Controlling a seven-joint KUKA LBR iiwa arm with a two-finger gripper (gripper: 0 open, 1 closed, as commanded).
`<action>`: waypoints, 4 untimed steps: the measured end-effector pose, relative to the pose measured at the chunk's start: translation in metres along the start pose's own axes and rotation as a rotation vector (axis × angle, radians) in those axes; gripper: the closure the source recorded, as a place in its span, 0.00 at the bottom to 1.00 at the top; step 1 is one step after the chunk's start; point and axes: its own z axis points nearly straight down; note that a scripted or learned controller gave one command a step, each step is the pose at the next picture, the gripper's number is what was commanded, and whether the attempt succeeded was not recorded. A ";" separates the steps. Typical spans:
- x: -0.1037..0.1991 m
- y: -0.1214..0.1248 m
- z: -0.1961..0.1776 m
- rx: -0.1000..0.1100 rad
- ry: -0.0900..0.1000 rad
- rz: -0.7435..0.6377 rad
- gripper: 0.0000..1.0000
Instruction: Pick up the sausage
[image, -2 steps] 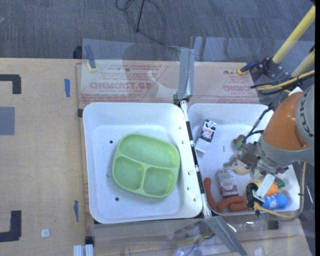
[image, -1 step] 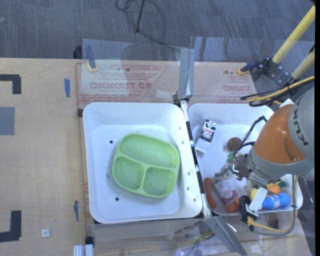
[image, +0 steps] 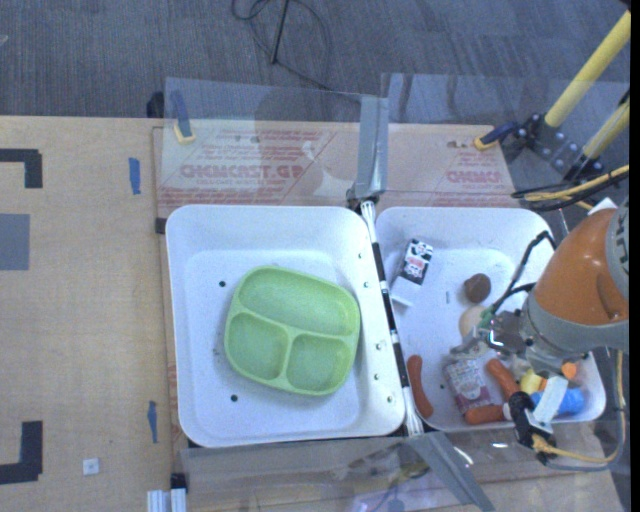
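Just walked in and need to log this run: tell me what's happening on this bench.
A grey and orange arm reaches from the right over the right bin, low above a clutter of small toy items. The sausage lies by that bin's left wall near the front, apart from the arm and not picked up. The left bin bears a green divided plate.

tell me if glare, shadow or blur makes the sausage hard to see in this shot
Camera view: light is even and soft, with no glare on the sausage, which lies in sharp focus by the right bin's left wall; faint reflections sit on the clear panel behind the bins; the arm throws a weak shadow over the clutter near the claw.
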 end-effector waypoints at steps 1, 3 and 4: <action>-0.001 0.002 -0.011 -0.005 0.000 0.003 1.00; 0.082 0.026 -0.110 0.006 -0.001 -0.226 0.00; 0.025 -0.008 0.000 0.002 0.000 -0.242 0.00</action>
